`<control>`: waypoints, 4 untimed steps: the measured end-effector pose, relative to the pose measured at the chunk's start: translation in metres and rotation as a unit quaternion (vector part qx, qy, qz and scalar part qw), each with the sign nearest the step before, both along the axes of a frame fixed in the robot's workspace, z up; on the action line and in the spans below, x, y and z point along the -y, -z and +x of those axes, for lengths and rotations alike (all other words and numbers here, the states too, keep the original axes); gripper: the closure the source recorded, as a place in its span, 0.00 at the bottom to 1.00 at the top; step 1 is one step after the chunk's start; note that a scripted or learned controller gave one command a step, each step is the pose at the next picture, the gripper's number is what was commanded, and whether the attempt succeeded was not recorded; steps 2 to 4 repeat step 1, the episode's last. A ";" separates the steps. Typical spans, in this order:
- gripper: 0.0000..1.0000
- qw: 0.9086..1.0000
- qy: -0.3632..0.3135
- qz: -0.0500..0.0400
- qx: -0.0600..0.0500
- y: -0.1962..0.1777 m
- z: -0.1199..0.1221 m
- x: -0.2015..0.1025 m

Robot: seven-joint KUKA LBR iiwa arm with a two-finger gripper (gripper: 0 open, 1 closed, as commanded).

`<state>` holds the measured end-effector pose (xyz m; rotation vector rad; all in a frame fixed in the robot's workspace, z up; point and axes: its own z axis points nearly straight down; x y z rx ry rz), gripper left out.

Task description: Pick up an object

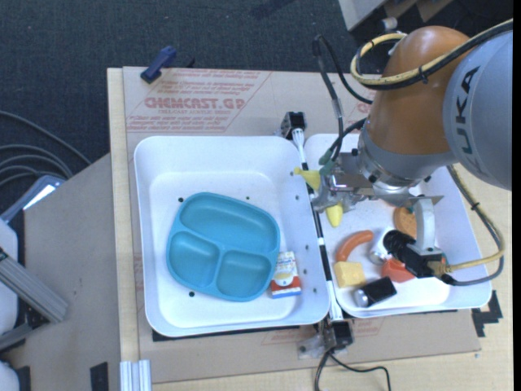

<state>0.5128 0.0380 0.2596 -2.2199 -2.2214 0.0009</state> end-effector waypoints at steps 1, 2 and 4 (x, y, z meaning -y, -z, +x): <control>1.00 1.000 0.000 0.000 -0.002 -0.017 -0.034 0.001; 1.00 1.000 0.000 0.000 -0.002 -0.017 -0.034 0.001; 1.00 1.000 0.000 0.000 -0.002 -0.017 -0.034 0.001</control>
